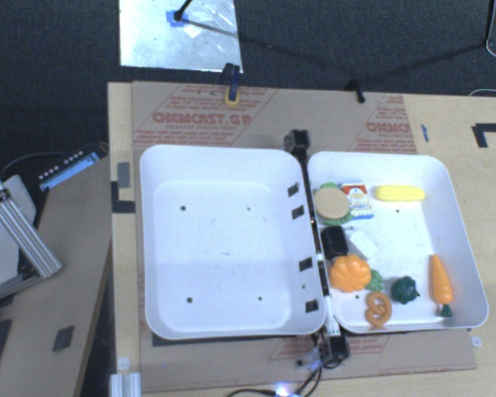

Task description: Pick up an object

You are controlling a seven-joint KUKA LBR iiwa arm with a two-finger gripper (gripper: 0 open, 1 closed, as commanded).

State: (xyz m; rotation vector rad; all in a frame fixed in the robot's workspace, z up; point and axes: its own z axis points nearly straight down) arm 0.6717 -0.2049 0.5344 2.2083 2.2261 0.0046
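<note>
Seven-ish toys in right bin (446,188), nothing picked yet. Carrot (441,279) lies by rt wall, apart from others — prob light, stiff, slick plastic; grab mid-body across width. Fingers: can't tell.

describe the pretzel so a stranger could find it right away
Look in the right-hand white bin, along its near edge. The pretzel lies just below the orange pumpkin and left of the dark green toy. It alone is a small brown twisted loop.

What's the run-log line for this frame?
phase: pre-grasp | right white bin: yellow toy banana, orange toy carrot, orange toy pepper, brown pretzel | nothing lifted
</note>
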